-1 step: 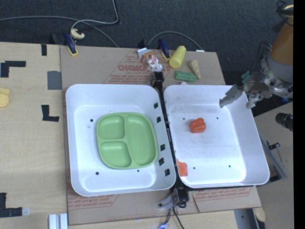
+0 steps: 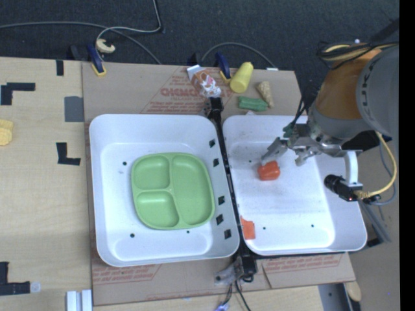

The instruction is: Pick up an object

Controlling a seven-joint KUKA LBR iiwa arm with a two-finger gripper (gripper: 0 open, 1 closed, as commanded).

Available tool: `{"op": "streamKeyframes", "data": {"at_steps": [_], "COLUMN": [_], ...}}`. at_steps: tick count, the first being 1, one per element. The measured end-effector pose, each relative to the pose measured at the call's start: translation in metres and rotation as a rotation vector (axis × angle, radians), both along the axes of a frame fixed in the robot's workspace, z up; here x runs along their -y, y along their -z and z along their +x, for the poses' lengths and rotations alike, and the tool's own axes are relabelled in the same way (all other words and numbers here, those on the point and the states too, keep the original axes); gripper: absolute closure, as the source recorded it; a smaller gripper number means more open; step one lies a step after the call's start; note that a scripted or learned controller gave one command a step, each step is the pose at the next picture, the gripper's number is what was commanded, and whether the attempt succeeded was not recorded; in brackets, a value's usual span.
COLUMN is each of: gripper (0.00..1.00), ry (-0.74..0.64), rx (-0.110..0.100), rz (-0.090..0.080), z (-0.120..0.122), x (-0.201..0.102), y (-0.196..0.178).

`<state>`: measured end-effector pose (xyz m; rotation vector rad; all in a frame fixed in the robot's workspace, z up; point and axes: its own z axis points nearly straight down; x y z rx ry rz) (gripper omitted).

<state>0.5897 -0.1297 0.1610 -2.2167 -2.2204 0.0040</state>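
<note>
over the right bin [image 2: 337,238], the tool [image 2: 290,153] hangs with fingers spread apart, gripping nothing. just beside its left finger sits the orange block [image 2: 268,170]. best bet: centre over that block, drop straight, then close.

The room light is even and fairly bright, coming from overhead. The two white bins [image 2: 155,135] shine pale, almost washed out, with soft glare on the floor just under the end effector [image 2: 288,153]. Shadows are faint and short along the bin walls. The picture is slightly soft and grainy; the dark floor [image 2: 194,11] far beyond the end effector looks speckled with noise.
</note>
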Motion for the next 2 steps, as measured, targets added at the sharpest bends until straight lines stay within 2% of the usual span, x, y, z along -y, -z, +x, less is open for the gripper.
{"op": "streamKeyframes", "data": {"at_steps": [1,2], "gripper": [0.0,1.0], "ry": [0.0,0.0], "rx": [0.007,0.008], "rz": [-0.002,-0.004], "z": [0.0073,0.0075], "x": [-0.0241,-0.0235], "y": [0.0747,0.0651]}}
